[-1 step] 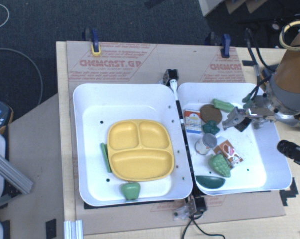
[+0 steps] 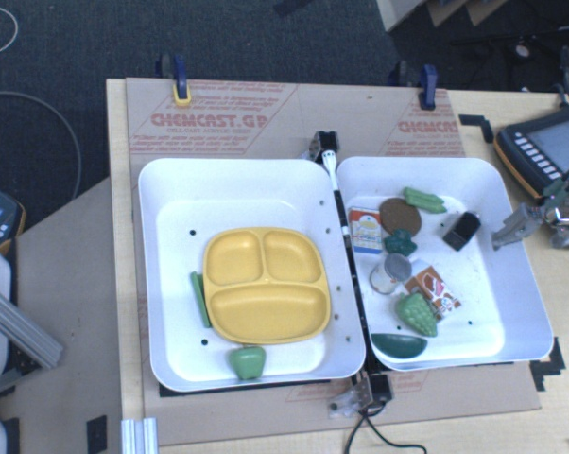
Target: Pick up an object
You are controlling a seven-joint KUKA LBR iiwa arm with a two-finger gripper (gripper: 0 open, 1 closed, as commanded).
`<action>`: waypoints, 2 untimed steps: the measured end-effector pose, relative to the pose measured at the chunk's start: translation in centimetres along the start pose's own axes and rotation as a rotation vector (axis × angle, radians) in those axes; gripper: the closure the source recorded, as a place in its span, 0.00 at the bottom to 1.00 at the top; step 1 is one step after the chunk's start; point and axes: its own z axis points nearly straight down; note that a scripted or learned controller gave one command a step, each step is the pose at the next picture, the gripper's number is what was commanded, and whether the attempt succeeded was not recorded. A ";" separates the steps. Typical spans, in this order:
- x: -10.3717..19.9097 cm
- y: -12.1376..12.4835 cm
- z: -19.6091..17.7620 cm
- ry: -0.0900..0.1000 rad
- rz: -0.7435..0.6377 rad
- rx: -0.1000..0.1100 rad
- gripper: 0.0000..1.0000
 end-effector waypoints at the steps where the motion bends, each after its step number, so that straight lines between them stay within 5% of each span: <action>1: 8.7 -0.2 13.1 0.011 -0.013 0.019 0.00; 2: 8.1 0.0 12.4 0.005 -0.005 0.006 0.00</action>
